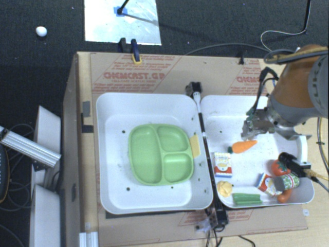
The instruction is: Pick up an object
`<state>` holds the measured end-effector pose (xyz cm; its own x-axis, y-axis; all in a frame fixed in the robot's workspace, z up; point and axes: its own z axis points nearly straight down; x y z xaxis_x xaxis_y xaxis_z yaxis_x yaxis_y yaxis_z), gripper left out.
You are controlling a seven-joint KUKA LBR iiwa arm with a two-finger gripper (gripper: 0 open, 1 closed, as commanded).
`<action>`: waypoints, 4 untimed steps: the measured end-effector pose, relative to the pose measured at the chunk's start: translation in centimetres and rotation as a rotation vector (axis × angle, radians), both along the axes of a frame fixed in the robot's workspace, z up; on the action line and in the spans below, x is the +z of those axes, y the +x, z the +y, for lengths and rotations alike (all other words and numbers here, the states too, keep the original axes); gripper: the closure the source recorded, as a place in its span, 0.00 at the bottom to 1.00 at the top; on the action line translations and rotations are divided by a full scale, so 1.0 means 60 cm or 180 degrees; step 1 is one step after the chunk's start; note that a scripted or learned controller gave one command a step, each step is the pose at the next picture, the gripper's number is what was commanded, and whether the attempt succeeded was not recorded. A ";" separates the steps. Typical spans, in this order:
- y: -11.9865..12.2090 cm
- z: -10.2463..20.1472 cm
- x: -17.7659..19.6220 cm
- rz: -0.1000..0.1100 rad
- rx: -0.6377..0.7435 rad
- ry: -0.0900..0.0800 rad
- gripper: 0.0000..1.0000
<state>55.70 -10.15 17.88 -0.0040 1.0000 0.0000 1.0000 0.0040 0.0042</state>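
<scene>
The gripper (250, 130) hangs over the right bin (221, 107), toward its far half and nearer its right wall than the divider between the two bins. Just below it on the bin floor, on the side toward the near edge, lies a carrot (243, 146), the closest object to the fingers by a clear margin. The carrot's long axis runs roughly left to right across the bin, tilted slightly so its right end sits a little farther from the near edge. The gripper's tip appears to be just beside or touching the carrot's upper side, though whether there is real contact cannot be told from this slanted look down. Nothing shows between the fingers, and whether they are spread or pressed together cannot be told either, since they are small and dark against the arm's shadow.

The carrot is orange, short and tapered, smooth-looking like a plastic toy, with its thicker end to the left. A grasp would likely work best across its narrow width, so the fingers would need to straddle it from the far and near sides.

The other objects crowd the near edge of the right bin, well apart from the gripper. The left bin (110, 117) holds a green divided plate (159, 153).
</scene>
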 end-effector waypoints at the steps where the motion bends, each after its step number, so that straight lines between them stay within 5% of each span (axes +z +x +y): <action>1: -0.001 -0.001 -0.001 0.0007 -0.0003 -0.0001 0.00; 2: -0.005 -0.152 -0.106 0.0015 -0.0007 -0.0004 0.00; 3: 0.158 -0.132 -0.157 0.0007 0.0004 -0.0001 0.00; 4: 0.042 -0.173 -0.157 0.0009 -0.0006 -0.0004 0.00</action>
